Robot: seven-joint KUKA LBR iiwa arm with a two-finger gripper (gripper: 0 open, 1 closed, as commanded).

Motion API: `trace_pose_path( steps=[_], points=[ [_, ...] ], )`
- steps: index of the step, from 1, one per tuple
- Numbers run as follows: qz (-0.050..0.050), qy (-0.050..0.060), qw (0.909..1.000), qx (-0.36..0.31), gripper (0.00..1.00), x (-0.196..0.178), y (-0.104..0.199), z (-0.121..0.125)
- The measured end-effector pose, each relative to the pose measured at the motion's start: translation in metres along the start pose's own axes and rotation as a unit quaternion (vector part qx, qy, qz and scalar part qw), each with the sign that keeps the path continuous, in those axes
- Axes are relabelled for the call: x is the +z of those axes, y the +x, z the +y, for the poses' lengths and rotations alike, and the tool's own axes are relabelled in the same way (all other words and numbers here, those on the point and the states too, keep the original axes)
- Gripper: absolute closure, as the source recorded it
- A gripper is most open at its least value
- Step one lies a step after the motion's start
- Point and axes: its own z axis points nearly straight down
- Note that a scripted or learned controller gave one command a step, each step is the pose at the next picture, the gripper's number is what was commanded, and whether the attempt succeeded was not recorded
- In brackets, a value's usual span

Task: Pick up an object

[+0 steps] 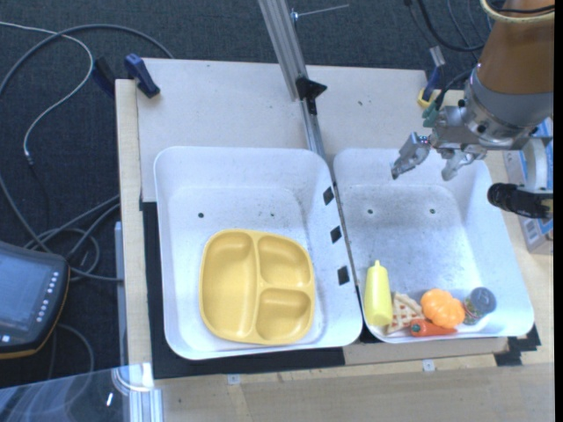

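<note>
Hand [431, 162] w/ fingers apart & nothing betw. them is hovering over right bin's [413, 222] far end, so I'm approaching, needing to drop toward yellow bottle [377, 294], orange fruit [441, 307] etc. along near edge.

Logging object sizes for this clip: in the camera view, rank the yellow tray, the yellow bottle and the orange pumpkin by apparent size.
1. Yellow tray, far the largest.
2. Yellow bottle.
3. Orange pumpkin, shorter than the bottle but wider, so these two are close.
</note>
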Motion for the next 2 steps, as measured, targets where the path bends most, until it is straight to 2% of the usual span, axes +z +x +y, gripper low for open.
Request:
trace_pose_path(
  steps=[1, 2],
  points=[
    [0.0, -0.001, 1.0, 0.0, 0.0, 0.0, 0.0, 0.0],
    [0.0, 0.003, 1.0, 0.001, 0.0, 0.059, 0.008, -0.001]
  ],
)
